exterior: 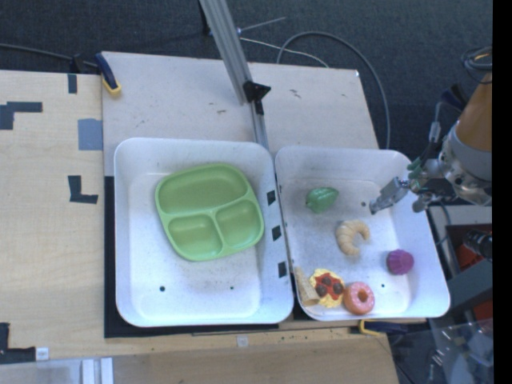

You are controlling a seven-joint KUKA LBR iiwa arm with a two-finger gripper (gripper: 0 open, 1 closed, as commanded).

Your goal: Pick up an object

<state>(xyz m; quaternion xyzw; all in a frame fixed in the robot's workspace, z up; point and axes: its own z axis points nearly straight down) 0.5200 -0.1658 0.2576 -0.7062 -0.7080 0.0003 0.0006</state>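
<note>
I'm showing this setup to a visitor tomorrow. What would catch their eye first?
Probably the green divided plate, lying alone in the left bin. Next, the toy foods scattered in the right bin: a pink donut, a croissant and a purple piece. The gripper hangs over that bin's right part.

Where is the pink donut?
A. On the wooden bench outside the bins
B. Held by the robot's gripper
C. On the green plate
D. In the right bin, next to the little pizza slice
D: the pink donut lies at the near edge of the right bin, right beside the pizza slice, away from the green plate and the gripper.
</note>
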